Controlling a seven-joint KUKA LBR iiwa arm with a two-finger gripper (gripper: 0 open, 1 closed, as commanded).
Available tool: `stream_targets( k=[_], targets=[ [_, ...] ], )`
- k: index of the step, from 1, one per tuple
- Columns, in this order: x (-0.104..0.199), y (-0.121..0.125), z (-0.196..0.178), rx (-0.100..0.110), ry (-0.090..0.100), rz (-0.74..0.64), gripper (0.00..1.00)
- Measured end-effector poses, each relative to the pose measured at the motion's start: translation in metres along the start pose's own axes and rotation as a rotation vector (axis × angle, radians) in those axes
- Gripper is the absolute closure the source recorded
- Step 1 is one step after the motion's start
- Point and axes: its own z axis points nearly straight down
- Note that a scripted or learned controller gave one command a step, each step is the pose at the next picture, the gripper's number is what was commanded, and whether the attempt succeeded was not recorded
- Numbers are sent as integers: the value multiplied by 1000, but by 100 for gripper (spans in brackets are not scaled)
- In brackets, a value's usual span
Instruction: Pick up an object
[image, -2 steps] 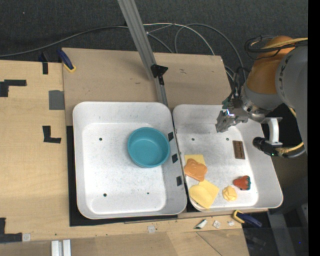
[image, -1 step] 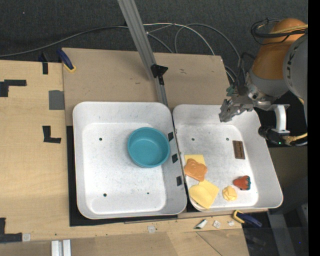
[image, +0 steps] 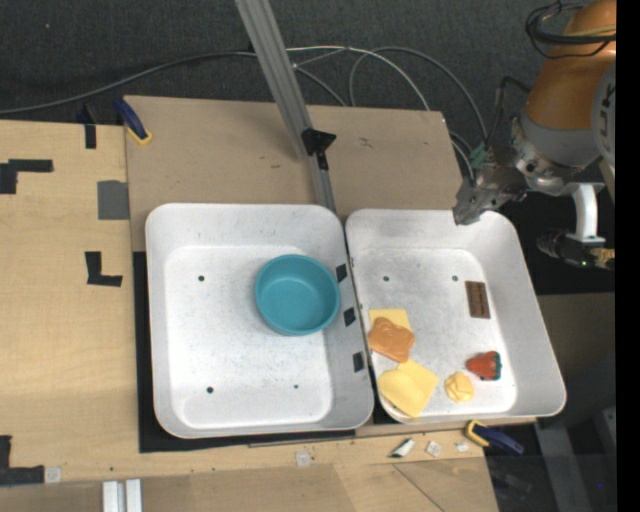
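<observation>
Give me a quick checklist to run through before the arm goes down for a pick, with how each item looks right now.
1. Claw free of any object: ok, nothing seen in it.
2. Claw positioned over a target: not ok, it sits at the right bin's far rim.
3. Finger opening: cannot tell.
4. Targets present in the right bin: ok, brown block, red piece, orange piece, yellow pieces.
5. Isolated target: ok, the brown block lies apart.
6. Blue bowl out of the way: ok, in the left bin.
</observation>
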Motion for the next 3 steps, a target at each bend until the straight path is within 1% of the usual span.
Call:
stream_targets(
  k=[1,2,3],
  targets=[
    [52,-13,-2,6,2,-3,100],
    [107,-29,0,7,3,-5,100],
    [162,-54,7,9,3,-5,100]
  ],
)
